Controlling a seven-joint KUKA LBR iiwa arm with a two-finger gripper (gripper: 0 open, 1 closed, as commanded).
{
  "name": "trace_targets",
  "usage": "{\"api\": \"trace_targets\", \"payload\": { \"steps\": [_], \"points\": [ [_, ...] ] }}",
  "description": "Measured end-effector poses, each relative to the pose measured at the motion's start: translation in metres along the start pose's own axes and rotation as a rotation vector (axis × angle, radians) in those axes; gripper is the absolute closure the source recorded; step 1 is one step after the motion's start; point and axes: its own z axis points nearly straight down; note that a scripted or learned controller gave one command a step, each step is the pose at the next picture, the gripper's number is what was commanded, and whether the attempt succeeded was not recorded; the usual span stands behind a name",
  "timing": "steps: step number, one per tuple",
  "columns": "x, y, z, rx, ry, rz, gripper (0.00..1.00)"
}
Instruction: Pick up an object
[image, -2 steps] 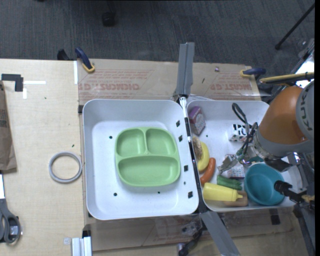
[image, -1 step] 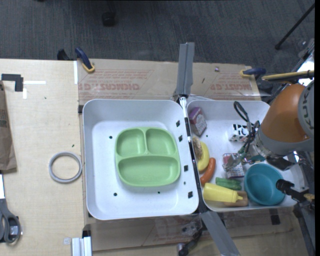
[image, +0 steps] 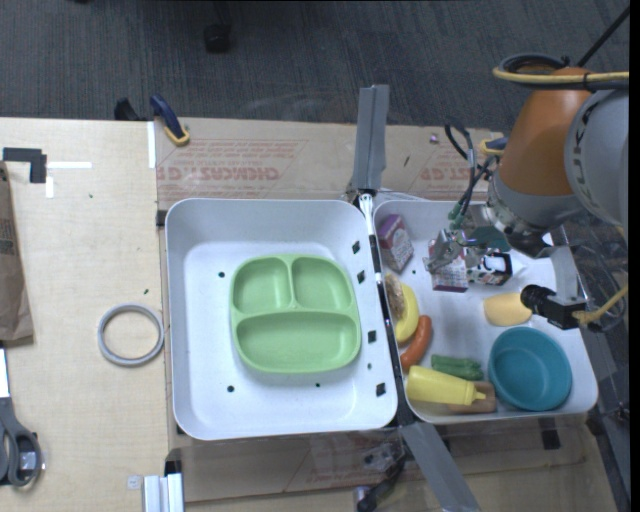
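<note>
A: Grey arm with orange band (image: 560, 130): cut off by right edge. Gripper (image: 462, 255): finger state unreadable among clutter.

B: Noted. Metal scissors (image: 18, 452) clipped at left edge; brown paper bag (image: 12, 260) likewise. Small purple packet (image: 396, 243) label too blurred to read.

Divided tray (image: 295, 313) sat in left bin (image: 190, 330). Right bin (image: 575, 345) held banana (image: 406, 312), sausage (image: 417, 340) beside it, bottle (image: 445, 386) in front, bowl (image: 530, 368) right. Ring (image: 131, 333) lay on desk (image: 80, 250) left.
</note>
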Motion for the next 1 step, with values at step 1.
{"api": "trace_targets", "payload": {
  "steps": [1],
  "points": [
    [0.0301,-0.0073,-0.0131,0.003,0.000,-0.050,1.00]
  ]
}}
